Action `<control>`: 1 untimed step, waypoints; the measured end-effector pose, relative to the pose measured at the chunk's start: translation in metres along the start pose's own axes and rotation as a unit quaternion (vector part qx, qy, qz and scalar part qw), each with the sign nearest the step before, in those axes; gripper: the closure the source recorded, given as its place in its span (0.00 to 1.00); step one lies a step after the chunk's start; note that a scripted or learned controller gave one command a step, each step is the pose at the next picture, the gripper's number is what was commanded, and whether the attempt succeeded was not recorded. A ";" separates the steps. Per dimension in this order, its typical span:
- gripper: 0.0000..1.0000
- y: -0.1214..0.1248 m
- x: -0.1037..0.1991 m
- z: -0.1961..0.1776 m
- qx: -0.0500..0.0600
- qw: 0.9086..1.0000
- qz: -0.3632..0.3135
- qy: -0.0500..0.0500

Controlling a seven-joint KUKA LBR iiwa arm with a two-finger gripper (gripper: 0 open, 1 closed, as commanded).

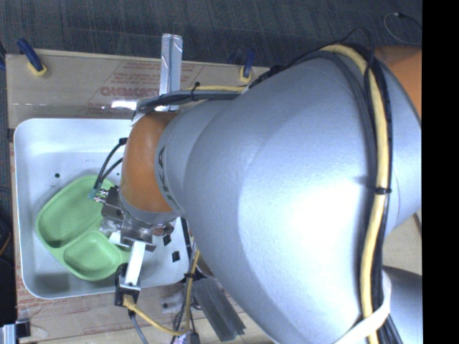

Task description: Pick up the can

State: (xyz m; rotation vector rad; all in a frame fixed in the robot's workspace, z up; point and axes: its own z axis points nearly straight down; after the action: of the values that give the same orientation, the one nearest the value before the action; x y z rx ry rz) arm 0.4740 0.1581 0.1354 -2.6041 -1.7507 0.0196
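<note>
Gripper (135,229) down in white bin (43,138), at green dish (68,217) edge; whether open or clenched, cannot tell. Whereabouts of can unclear, hidden beneath arm (287,192). Judged: pickup not yet confirmed.

The bin (43,138) is plain white, and the two-part dish (68,213) lying inside it is a light, even green. Over the bin's right side reaches the arm (287,192), smooth pale grey with an orange band (140,170) near its end and a yellow cable (376,156) running along it. Behind the bin the bench (86,84) is tan with faded red print, a blue clamp (30,54) sits on it, and the floor (215,13) beyond is dark grey-blue.
</note>
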 end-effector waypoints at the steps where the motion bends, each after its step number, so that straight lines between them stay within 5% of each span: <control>1: 1.00 0.027 -0.064 -0.053 -0.002 0.996 -0.085 0.002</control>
State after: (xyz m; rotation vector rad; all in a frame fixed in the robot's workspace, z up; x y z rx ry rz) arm 0.4756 0.0885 0.1883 -2.4461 -1.9657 0.0114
